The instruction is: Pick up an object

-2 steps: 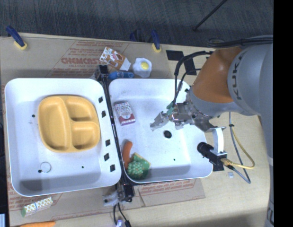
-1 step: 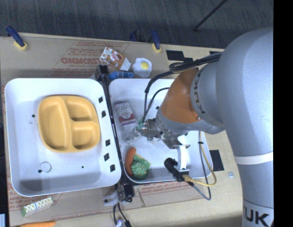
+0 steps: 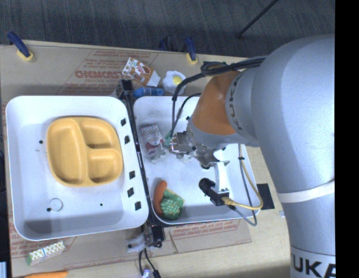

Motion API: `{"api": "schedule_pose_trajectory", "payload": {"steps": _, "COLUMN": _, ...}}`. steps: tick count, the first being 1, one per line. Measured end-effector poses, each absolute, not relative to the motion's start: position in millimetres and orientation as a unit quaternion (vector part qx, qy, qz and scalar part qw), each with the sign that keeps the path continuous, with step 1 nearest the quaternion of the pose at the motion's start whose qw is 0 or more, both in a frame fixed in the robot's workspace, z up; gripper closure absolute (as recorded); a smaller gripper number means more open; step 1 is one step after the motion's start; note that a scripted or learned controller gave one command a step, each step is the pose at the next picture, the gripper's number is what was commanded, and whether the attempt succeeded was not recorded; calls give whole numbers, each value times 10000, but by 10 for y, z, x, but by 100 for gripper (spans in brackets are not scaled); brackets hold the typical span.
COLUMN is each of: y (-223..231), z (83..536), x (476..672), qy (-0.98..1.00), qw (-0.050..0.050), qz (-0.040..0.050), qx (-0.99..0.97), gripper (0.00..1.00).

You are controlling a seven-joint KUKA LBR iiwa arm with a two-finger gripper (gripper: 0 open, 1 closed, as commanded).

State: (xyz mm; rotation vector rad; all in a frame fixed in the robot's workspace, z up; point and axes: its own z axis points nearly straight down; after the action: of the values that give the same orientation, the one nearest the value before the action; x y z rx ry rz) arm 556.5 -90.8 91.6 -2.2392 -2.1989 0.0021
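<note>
Clear crumpled packet (image 3: pixel 150 141) lies in the right bin (image 3: pixel 185 213), toward its left wall, just left of the gripper (image 3: pixel 174 145). Gripper sits low over the bin floor, beside the packet's right edge; contact uncertain, possibly touching. Whether the fingers are spread or closed cannot be told, since the wrist and orange band hide them from above. Nearer the front wall of the same bin: an orange carrot-like piece (image 3: pixel 159 191) touching a green knobbly toy (image 3: pixel 171 204), both well apart from the gripper. Left bin (image 3: pixel 28 213) holds 1 yellow divided tray (image 3: pixel 83 149), lying flat. The 2 bins sit side by side on printed cardboard (image 3: pixel 98 68) over the bench; dark carpet (image 3: pixel 109 10) beyond.
</note>
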Motion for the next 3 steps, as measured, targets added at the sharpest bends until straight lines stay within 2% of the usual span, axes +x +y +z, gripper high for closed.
{"api": "schedule_pose_trajectory", "payload": {"steps": 1, "y": -1083, "z": 917, "x": 6273, "qy": -6486, "qw": 14, "qz": 11, "qx": -7611, "gripper": 0}}
{"api": "schedule_pose_trajectory", "payload": {"steps": 2, "y": -1075, "z": 1000, "x": 6251, "qy": -6505, "qw": 70, "qz": 46, "qx": -7595, "gripper": 100}}
{"api": "schedule_pose_trajectory", "payload": {"steps": 3, "y": -1070, "z": 1007, "x": 6259, "qy": -6511, "qw": 60, "qz": 36, "qx": -7589, "gripper": 0}}
